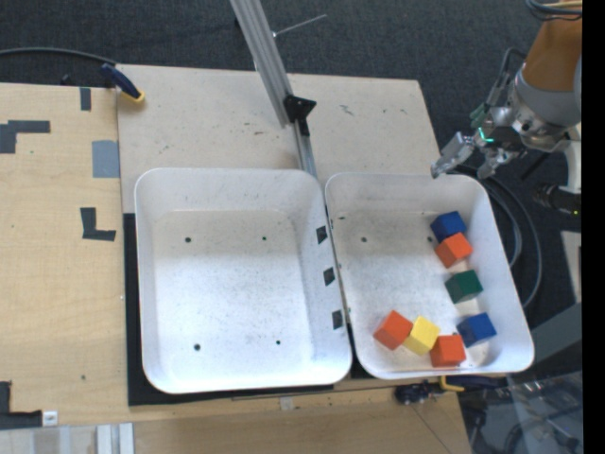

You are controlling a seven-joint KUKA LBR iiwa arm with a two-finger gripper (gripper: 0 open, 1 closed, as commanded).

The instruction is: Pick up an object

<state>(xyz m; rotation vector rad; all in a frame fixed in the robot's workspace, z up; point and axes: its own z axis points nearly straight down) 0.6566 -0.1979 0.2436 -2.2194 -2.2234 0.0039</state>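
While gripper (470, 151) hangs past right bin's (501, 218) far corner, apparently open, 7 blocks (452, 244) inside

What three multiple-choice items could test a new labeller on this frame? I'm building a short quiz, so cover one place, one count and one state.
1. Where do the coloured blocks lie?
A. in the left bin
B. in the right bin
C. on the bench

2. How many orange blocks are there?
A. one
B. three
C. five

3. Where is the gripper?
A. above the right bin's far right corner, clear of the blocks
B. down among the blocks
C. over the left bin

Key: 1 B, every block, such as the green block, sits inside the right bin, while the left bin holds none. 2 B, orange blocks show at and. 3 A, the gripper hangs at that corner, nothing between it and the blocks.
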